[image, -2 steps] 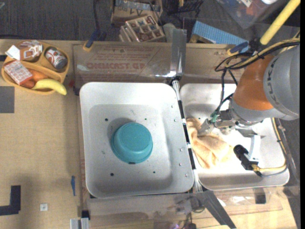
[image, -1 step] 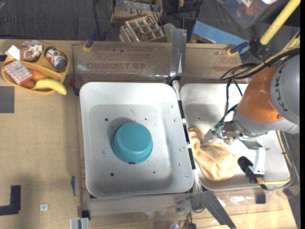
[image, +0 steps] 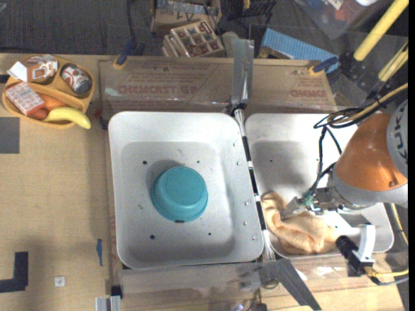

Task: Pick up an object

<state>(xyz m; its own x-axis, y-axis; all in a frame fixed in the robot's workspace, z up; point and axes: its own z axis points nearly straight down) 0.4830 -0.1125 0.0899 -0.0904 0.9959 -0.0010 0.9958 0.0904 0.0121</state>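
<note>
**Arm low over the cloth in the right bin**

Two shallow white bins sit side by side on the bench. The left bin [image: 130, 141] holds a teal bowl [image: 180, 194], upside down near its middle. The right bin [image: 285, 135] holds a crumpled tan cloth [image: 297, 230] in its near left corner, against the wall shared with the other bin. The grey arm with its orange band [image: 369, 157] reaches in from the right, and its gripper [image: 305, 204] is right at the cloth's far edge; whether it is released or clenched cannot be told. At the far left of the bench, a yellow tray [image: 13, 99] carries a banana [image: 70, 116] and small packaged items.
</note>
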